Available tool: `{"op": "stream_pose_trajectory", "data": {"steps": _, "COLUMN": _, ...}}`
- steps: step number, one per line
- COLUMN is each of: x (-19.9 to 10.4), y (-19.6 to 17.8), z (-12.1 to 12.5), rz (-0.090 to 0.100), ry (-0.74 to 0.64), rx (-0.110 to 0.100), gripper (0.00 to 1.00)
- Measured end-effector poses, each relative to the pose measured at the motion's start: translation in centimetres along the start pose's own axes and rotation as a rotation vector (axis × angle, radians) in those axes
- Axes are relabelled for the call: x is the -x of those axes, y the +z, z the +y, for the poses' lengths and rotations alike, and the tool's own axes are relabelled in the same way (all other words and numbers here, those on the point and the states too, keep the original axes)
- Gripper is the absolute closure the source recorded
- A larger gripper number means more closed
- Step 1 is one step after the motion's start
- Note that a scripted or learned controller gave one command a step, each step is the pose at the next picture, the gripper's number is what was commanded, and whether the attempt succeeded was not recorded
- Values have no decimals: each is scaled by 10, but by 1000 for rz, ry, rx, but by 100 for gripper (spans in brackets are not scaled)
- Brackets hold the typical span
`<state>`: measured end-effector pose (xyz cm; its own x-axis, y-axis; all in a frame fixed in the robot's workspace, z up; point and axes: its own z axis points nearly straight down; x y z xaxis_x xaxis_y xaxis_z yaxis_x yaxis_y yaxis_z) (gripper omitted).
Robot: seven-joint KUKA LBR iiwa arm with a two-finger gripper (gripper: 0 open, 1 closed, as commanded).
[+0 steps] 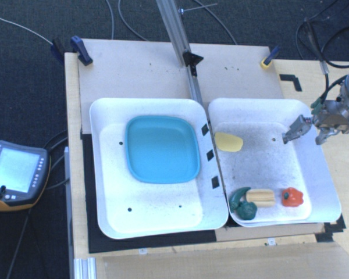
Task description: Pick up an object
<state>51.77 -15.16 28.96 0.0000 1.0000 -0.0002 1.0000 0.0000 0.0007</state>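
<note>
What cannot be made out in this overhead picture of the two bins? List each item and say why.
- Arm: cut off by the camera view's right edge; the gripper is partly seen.
- Green toy: too small to identify; the tan block touches it.
- Red toy: too small to tell what it is.
- Pendant screen: too washed out to read.

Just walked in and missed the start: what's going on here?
A robot arm reaches in over the right bin, its gripper open near the far right edge and holding nothing. In that bin lie a yellow piece, a green pepper, a tan block and a red pepper. The left bin holds a blue plate.
</note>
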Motion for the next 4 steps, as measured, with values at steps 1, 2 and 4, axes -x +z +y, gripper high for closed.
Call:
{"op": "stream_pose_trajectory", "data": {"steps": 1, "x": 8, "y": 47, "z": 4, "rz": 1, "ry": 1, "rx": -4, "gripper": 0}}
{"op": "stream_pose_trajectory", "data": {"steps": 2, "x": 9, "y": 92, "z": -3, "rz": 1, "ry": 0, "rx": -4, "gripper": 0}}
{"op": "stream_pose_trajectory", "data": {"steps": 4, "x": 8, "y": 121, "z": -2, "rz": 0, "ry": 0, "rx": 1, "gripper": 100}}
